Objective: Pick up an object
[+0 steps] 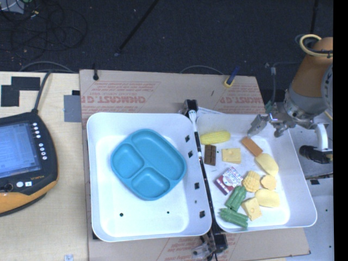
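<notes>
Gripper [270, 125] is hovering over the right bin's [302, 173] upper right corner w/ fingers spread apart, holding nothing. Toy foods are lying in that bin: corn cob [215, 138], cheese wedge [231, 155], green pods [235, 198]. Blue divided plate [148, 163] is sitting in the left bin [103, 211].
</notes>
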`<state>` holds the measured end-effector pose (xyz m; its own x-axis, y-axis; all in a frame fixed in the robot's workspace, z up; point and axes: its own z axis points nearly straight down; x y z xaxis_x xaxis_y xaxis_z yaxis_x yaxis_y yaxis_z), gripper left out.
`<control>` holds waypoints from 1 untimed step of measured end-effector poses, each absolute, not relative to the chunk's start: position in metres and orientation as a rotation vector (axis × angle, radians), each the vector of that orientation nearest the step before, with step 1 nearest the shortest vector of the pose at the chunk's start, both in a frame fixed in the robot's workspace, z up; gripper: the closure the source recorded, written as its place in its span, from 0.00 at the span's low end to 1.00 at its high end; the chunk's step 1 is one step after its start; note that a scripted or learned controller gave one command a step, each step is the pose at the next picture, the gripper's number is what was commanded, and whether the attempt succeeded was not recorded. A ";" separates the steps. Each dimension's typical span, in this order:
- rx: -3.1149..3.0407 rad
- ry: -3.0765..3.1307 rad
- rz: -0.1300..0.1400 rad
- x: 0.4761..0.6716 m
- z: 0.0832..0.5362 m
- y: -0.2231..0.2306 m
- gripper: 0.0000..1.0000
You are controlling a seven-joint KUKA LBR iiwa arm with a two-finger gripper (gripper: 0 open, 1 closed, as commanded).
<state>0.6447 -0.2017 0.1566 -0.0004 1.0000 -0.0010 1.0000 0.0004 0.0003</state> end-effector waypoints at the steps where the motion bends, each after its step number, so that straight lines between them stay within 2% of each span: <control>1: 2.224 2.225 -0.003 0.643 0.084 -0.182 0.00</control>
<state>0.6428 -0.1816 0.0840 -0.0005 1.0000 0.0016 1.0000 0.0005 -0.0045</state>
